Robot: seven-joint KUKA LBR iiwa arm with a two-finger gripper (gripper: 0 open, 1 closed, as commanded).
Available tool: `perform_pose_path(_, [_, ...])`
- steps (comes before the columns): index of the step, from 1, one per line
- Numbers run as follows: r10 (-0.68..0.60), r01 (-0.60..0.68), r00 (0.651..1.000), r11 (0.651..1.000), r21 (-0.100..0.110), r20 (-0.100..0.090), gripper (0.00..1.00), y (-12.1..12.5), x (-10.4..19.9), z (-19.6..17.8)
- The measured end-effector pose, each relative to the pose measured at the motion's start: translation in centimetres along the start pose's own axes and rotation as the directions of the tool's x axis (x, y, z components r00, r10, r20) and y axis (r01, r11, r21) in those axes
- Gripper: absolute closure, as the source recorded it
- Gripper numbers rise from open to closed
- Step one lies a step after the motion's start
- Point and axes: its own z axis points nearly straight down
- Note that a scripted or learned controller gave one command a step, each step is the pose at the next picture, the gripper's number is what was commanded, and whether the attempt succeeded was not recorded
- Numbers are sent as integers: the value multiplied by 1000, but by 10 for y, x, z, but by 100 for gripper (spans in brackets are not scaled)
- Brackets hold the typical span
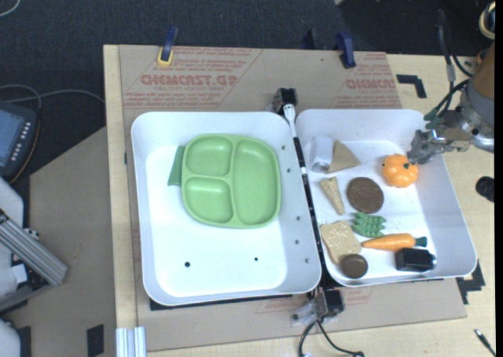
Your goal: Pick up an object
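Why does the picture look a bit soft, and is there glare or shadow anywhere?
In the camera view, lighting is even and diffuse; the white bins look bright but not blown out. The green tray casts only a faint shadow. Fine detail is soft throughout, especially the gripper near the orange pumpkin.

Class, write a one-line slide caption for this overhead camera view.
KUKA arm's gripper poised beside the toy pumpkin in the right bin; green divided plate lies in the left bin.

Robotics lab: clamped bench, 2 bins.
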Motion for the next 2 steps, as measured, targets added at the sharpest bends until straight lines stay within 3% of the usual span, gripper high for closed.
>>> perform_pose_path(1, [0,0,1000,1000,6,-2,100,1,0,1])
perform_pose_path(2, [-4,4,1000,1000,4,-4,100,32,44,-2])
